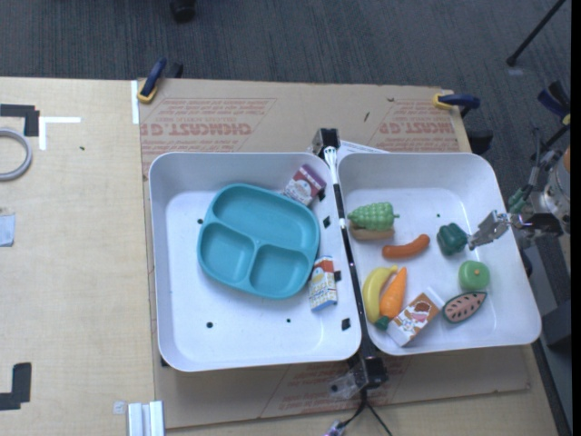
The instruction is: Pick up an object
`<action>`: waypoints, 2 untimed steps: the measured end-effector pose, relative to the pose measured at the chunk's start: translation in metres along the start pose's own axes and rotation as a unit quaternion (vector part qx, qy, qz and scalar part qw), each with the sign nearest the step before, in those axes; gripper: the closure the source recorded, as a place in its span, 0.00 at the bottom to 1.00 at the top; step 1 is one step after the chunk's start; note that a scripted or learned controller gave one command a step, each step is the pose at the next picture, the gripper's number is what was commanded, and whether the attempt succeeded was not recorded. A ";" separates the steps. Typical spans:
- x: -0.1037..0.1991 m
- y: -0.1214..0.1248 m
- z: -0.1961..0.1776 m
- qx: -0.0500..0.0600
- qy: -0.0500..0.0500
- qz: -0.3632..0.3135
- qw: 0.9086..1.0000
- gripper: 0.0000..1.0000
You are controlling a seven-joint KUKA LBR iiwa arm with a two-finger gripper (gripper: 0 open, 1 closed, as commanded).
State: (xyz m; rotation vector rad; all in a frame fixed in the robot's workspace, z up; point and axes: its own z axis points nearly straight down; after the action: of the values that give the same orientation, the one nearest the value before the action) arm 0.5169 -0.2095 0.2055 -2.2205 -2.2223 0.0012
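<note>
Lying nearest in the right bin (508,243), small juice carton (414,318), banana (374,291), carrot (394,294); farther, sausage (406,247), corn (373,216). Gripper (488,229) hovers beside the green pepper (452,238), fingers apparently holding nothing; openness unclear. Pepper probably light, rigid plastic; pinch its sides.

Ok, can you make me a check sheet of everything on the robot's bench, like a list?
Surface: wooden bench with a cardboard sheet under two white bins.
Job's things: right bin holds corn, sausage, green pepper, green apple, banana, carrot, juice carton and a brown oval toy.
Clutter: left bin holds a teal divided plate and two small cartons.
Grippers: tool over the right bin's right rim, holding nothing seen.
Cables: black cable at the bins' near edge.
Surroundings: clamps, grey carpet.
</note>
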 end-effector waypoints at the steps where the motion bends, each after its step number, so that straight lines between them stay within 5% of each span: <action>1: 0.025 -0.016 0.094 -0.009 -0.005 -0.039 0.999 0.00; 2: 0.023 -0.012 0.081 -0.016 -0.010 -0.038 0.999 1.00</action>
State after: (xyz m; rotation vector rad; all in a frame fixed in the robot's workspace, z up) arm 0.5047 -0.1869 0.1242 -2.1599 -2.3316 -0.0137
